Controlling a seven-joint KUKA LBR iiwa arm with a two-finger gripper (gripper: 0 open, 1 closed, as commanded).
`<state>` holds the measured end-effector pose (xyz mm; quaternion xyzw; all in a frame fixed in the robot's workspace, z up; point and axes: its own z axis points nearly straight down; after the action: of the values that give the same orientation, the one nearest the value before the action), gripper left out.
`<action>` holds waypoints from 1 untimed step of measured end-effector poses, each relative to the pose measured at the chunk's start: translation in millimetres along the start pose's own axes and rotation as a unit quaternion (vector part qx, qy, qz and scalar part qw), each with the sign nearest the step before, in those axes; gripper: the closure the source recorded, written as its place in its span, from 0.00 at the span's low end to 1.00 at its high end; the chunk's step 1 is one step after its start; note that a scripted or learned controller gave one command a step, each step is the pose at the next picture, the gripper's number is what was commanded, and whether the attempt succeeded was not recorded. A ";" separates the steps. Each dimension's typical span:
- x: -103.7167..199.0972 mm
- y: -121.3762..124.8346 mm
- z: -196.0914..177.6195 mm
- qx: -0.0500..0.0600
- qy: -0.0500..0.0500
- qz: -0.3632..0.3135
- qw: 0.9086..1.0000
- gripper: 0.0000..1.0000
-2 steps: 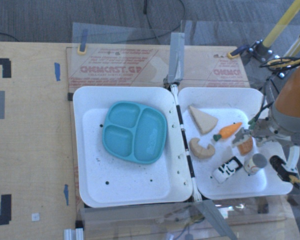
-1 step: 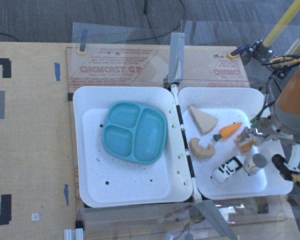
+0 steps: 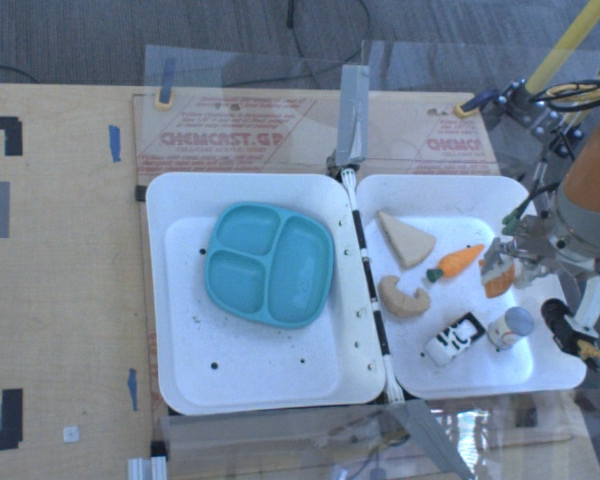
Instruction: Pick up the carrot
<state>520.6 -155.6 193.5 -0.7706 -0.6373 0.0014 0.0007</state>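
Observation:
The carrot (image 3: 458,261), orange with a small green top at its left end, lies in the right bin (image 3: 480,193), pointing up and to the right. My gripper (image 3: 506,259) hangs at the right side of that bin, just right of the carrot's thick end. A small orange-brown piece (image 3: 498,284) lies directly below the gripper. Nothing can be seen held in the gripper.
The right bin also holds a tan wedge (image 3: 405,238), a beige curved piece (image 3: 402,298), a black-and-white can (image 3: 453,338) and a small grey-capped object (image 3: 510,326). A teal divided plate (image 3: 270,265) sits in the left bin (image 3: 180,298). Cables and a yellow bar lie at the upper right.

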 end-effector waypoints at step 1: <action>85.5 -42.0 11.2 0.002 0.000 0.027 1.000 1.00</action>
<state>495.4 -63.8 182.3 -0.7873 -0.6165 0.0026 0.0025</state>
